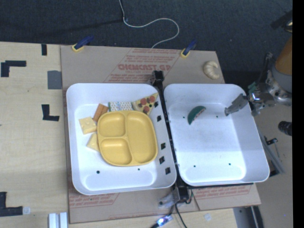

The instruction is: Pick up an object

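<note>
Now my metal pincer (pixel 236 107) hangs over the right white bin's (pixel 247 170) far right edge, reaching toward the small green curved piece (pixel 195 113); open or closed, I cannot tell.

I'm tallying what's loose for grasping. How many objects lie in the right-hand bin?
1: a green curved piece in the right bin, toward its far-left part, left of the gripper.

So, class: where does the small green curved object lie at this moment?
The small green curved object lies in the right white bin, towards its far left part, near the divider, apart from the gripper at the bin's right wall.
</note>
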`<state>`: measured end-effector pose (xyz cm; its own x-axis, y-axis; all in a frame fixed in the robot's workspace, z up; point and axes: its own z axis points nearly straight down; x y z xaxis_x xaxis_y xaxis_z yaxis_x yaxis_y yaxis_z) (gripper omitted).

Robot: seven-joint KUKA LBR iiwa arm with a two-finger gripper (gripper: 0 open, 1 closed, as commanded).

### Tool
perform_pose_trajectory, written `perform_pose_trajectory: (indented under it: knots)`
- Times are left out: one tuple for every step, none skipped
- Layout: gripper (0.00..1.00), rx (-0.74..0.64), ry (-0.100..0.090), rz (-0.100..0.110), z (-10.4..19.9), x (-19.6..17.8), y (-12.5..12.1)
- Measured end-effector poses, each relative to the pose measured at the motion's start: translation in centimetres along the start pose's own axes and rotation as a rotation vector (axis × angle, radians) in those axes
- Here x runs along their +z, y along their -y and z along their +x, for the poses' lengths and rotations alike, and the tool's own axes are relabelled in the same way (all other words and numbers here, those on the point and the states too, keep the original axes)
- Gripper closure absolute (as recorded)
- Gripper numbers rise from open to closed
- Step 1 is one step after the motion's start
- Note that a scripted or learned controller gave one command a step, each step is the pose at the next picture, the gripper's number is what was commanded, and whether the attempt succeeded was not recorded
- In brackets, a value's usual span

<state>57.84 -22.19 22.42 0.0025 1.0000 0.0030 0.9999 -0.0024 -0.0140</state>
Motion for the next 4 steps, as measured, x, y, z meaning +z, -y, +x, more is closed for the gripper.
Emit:
perform_pose_trajectory:
  knots:
    - [0.00, -0.003, 0.003, -0.012, 0.0, -0.8, -0.3]
    - [0.00, -0.004, 0.003, -0.009, 0.2, 3.6, 0.1]
    - [0.00, -0.005, 0.002, -0.008, 0.9, 8.5, 0.6]
    - [0.00, -0.005, 0.003, -0.009, 1.1, 13.8, 0.7]
